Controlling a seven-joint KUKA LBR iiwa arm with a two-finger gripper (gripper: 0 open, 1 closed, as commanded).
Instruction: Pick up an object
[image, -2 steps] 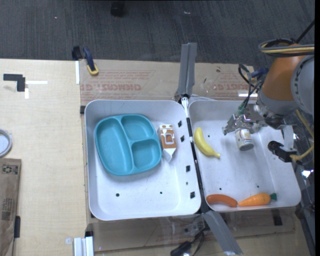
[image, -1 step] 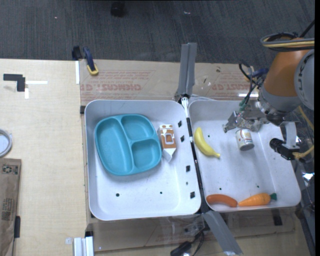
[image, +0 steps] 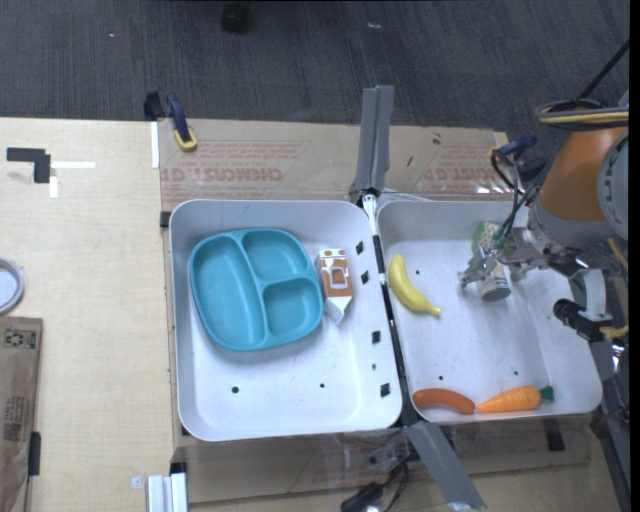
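My claw (image: 487, 272) sits low over a small can (image: 495, 288); its spread I cannot tell. Banana (image: 411, 286) lies left. Nothing lifted yet.

I see open floor across the middle of the right bin (image: 560, 400), between the banana (image: 411, 286) at its left and the carrot (image: 512, 400) along its lower wall. The blue tray (image: 256, 288) and small carton (image: 335, 280) crowd the left bin's (image: 190, 400) upper half; its lower half lies bare.
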